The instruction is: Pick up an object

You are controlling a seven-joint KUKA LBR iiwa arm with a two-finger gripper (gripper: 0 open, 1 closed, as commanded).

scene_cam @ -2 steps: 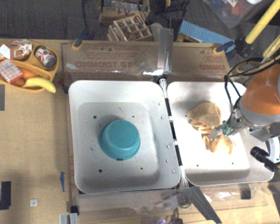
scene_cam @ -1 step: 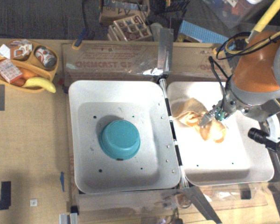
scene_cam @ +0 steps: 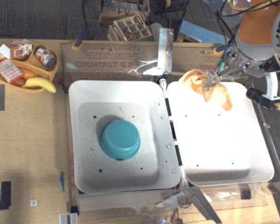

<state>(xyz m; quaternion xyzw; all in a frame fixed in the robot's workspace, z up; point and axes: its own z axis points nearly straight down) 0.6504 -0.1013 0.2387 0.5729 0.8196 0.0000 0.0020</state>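
Below the gripper (scene_cam: 210,82), jaws grasping orange cloth (scene_cam: 214,91) over right bin (scene_cam: 224,143): lift step; next, raise clear.

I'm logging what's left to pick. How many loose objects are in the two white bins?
2. A teal bowl sits upside down in the left bin. An orange-and-white cloth lies at the far edge of the right bin, under the gripper, which may hide part of it.

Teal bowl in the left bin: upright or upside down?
Upside down: the teal bowl shows a smooth domed top with no rim opening or hollow.
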